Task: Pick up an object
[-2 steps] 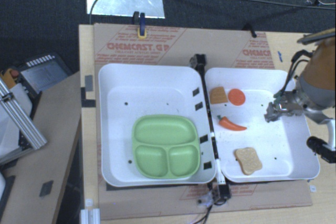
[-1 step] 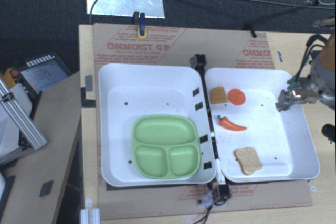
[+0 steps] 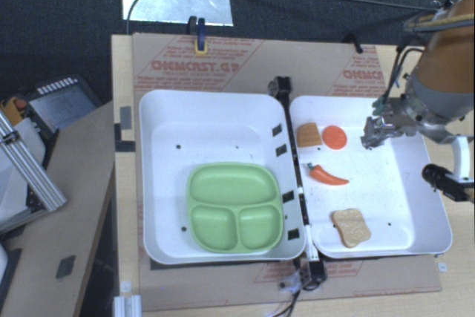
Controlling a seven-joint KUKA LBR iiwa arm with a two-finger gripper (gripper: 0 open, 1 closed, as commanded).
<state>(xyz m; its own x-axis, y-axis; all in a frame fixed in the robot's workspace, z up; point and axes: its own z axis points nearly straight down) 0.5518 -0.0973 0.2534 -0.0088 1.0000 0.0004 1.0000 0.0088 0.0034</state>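
My gripper (image 3: pixel 375 131) hangs over the right bin (image 3: pixel 423 193), near its back, just right of the orange disc (image 3: pixel 335 137). I cannot tell how it is set; it looks blurred from here. Nothing shows in it. The disc lies beside a tan block (image 3: pixel 309 134); a red pepper (image 3: pixel 327 175) lies mid-bin, bread (image 3: pixel 351 226) near the front. The left bin (image 3: pixel 159 159) holds a green tray (image 3: pixel 234 206).

Bins (image 3: pixel 215 111) – glossy white plastic; green tray (image 3: pixel 234 206) – smooth matt plastic.
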